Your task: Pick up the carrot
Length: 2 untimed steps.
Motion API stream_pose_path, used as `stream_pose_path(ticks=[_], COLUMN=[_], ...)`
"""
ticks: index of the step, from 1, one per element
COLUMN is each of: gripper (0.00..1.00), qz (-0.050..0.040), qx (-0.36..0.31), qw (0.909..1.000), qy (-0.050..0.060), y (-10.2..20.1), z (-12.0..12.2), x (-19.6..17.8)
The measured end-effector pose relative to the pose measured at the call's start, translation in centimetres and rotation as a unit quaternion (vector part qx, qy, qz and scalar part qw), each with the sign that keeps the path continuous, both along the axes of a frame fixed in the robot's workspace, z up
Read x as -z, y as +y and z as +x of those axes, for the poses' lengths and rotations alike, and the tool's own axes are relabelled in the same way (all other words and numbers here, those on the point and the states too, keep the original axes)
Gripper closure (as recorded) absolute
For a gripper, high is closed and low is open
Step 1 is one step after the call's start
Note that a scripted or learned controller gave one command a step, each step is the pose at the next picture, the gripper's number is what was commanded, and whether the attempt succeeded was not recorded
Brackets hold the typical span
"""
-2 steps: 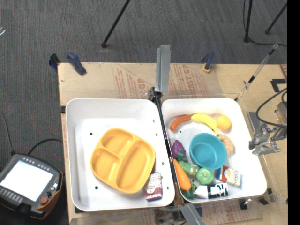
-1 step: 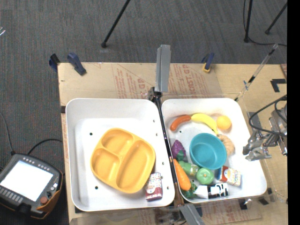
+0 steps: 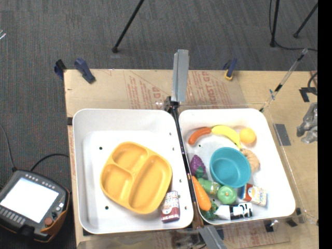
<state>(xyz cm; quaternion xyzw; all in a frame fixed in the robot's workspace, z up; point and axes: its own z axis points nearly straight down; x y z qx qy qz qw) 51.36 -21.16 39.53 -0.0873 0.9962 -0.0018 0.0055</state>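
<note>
Carrot [image 3: 201, 193]: orange, lying at a slant in the right bin [image 3: 277, 154], close to that bin's left wall and toward its near edge, tip pointing to the near side. Directly beside carrot: purple grape cluster [image 3: 196, 165] at its far end, green bottle-like item [image 3: 209, 186] along its right flank. Teal bowl [image 3: 230, 166] near centre of right bin, upright, open side up. Green apple [image 3: 226, 194] just beside the near rim of the bowl. Sausage [image 3: 199, 134], banana [image 3: 226, 134] and lemon [image 3: 248, 136] ranged along the far side of right bin. Tan pastry-like item [image 3: 252, 158] touching the right side of the bowl. Small carton [image 3: 256, 195] and black-and-white carton [image 3: 236, 210] at the near right corner region. Left bin [image 3: 91, 126]: yellow divided plate [image 3: 136, 176] with three compartments, plus a red-and-white can [image 3: 170, 206] lying just off the plate's near right edge. Both bins side by side on the cardboard-covered surface [image 3: 129, 90]. End effector [image 3: 308, 126] at the right edge of the view, well apart from the carrot and outside both bins; finger state: cannot tell, too blurred and cropped. Handheld control pendant [image 3: 32, 204] on the floor at lower left.
</note>
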Motion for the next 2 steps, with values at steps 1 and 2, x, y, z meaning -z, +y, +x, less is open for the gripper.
stream_pose_path(ticks=[1, 2], gripper=[1.00, 1.00], qz=[0.0041, 0.0030], qx=[0.059, 0.078], qw=[0.9982, 0.9969], qy=[0.010, 0.006], y=[0.0, -0.1], z=[-2.6, -3.1], x=[11.0, 13.9])
